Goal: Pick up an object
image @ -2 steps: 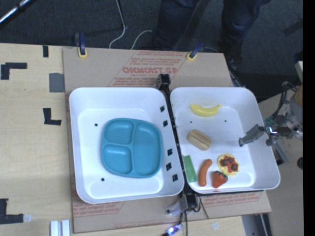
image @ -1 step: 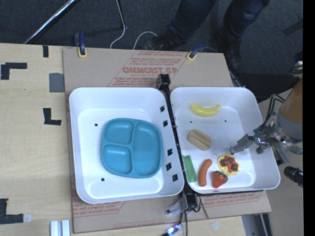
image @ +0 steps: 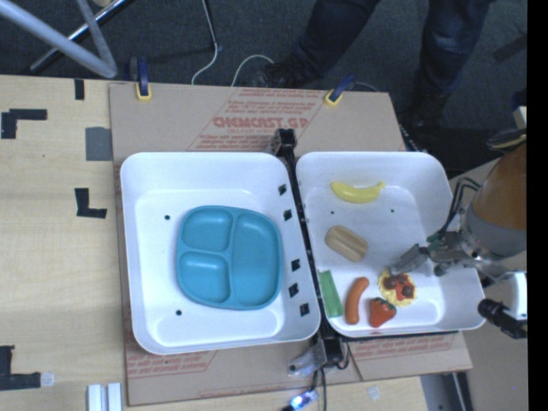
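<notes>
2 white bins sit side by side on a brown cardboard sheet (image: 257,122) laid over the bench. The left bin (image: 141,178) holds a blue plate (image: 229,258) with 3 compartments, lying flat near the bin's middle.

The right bin (image: 428,174) holds the small items. Along its left wall lies a narrow green stick (image: 330,294), long axis running front to back. Just right of it is a red-orange sausage (image: 356,300), tilted a little. Above these, near the bin's middle, lies a tan bun (image: 346,243), oval and slightly tilted. Toward the far wall is a yellow banana (image: 357,192), curved, ends pointing up. At the near right lies a small red strawberry (image: 382,312) with a dark tip, and touching it from above is a yellow piece with red and dark specks, a pizza-like toy (image: 399,288).

The gripper (image: 411,259) reaches in from the right, its dark fingers low over the bin floor just above the pizza-like toy and close to it. Whether the fingers are spread or closed cannot be told; nothing is seen between them. The grey arm (image: 505,229) with its orange band stands past the right bin's right wall.
</notes>
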Robot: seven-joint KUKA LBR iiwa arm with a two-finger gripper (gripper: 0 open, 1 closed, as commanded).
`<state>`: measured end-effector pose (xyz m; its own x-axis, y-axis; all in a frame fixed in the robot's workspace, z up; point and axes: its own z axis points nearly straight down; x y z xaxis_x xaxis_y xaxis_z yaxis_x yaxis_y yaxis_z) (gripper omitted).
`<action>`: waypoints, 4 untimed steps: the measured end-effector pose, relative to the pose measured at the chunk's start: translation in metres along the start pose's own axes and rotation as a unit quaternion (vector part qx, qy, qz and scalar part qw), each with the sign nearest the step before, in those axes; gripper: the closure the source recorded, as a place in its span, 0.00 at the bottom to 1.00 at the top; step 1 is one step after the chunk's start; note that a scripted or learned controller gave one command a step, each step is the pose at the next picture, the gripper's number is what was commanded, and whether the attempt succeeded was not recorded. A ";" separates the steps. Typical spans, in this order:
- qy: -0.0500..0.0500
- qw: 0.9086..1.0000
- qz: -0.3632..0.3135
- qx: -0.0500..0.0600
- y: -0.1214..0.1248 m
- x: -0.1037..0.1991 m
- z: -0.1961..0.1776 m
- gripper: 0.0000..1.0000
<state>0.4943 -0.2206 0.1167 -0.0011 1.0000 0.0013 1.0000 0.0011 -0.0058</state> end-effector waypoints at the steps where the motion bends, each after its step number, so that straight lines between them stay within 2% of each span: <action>1: 0.000 1.000 0.000 -0.001 0.001 0.000 -0.012 1.00; 3: -0.002 1.000 -0.001 -0.005 0.008 0.009 -0.131 1.00; 4: -0.001 1.000 0.000 -0.004 0.008 0.009 -0.165 1.00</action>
<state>0.5037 -0.2117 0.2816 -0.0020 1.0000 -0.0014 1.0000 0.0020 0.0029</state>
